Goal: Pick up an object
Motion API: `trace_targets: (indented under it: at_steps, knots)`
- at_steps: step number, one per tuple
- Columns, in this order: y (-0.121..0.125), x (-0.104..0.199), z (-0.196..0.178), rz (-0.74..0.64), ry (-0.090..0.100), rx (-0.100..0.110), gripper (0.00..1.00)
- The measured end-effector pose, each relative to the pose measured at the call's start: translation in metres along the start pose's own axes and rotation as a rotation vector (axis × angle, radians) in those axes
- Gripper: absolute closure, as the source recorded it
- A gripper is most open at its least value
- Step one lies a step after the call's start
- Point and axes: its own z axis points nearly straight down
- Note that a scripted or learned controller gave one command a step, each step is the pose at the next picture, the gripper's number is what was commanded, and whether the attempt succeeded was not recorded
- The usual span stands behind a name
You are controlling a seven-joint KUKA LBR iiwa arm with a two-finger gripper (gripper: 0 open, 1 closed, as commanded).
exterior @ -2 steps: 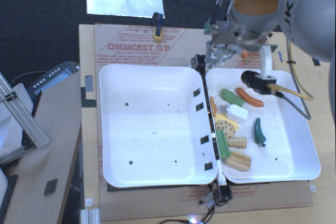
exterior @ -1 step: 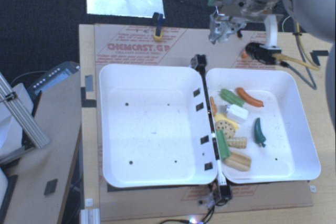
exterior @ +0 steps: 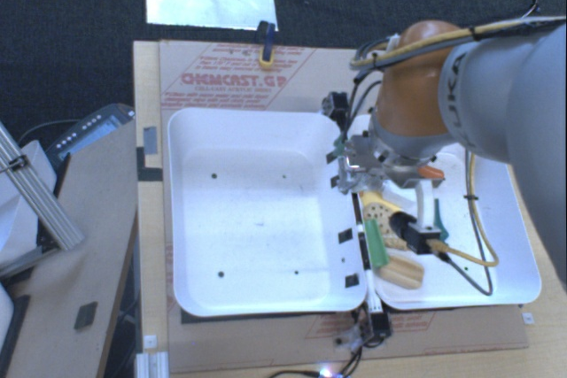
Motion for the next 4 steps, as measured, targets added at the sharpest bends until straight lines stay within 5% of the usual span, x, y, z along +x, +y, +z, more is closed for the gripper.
trace_targets:
  at_steps: [1,2,3,4]
  knots:
    - [0.041,0.000,-0.011,-0.005,0.001,-0.026,1.00]
    - [0.086,0.036,-0.012,-0.008,0.002,-0.027,1.00]
    - [0.086,0.079,-0.160,-0.011,0.006,-0.041,1.00]
    - [0.067,0.095,-0.089,-0.007,0.001,-0.017,1.00]
